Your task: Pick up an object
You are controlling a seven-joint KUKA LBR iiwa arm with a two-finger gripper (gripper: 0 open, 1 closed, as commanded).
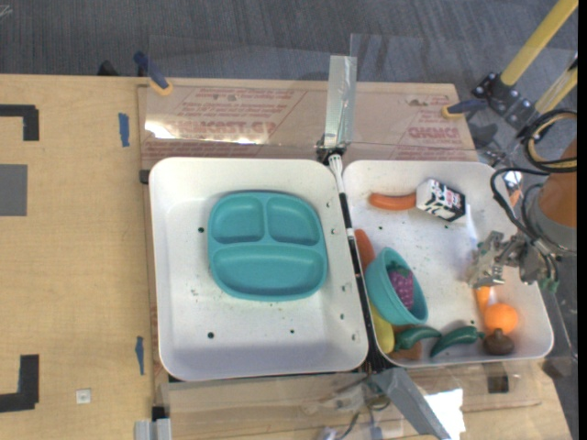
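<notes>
A teal three-compartment plastic plate (267,246) lay in the left white bin (174,337); the right white bin (404,177) held an orange carrot (393,202), a black-and-white patterned carton (441,200) and a teal bowl (396,291) with purple grapes (403,288).

The hand (491,269) hangs over the right bin (459,174) above an orange (501,318)

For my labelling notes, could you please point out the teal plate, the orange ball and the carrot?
teal plate (267,246), camera view, its middle ridge.
orange ball (501,318), camera view, its top.
carrot (392,202), camera view, mid-length.
</notes>
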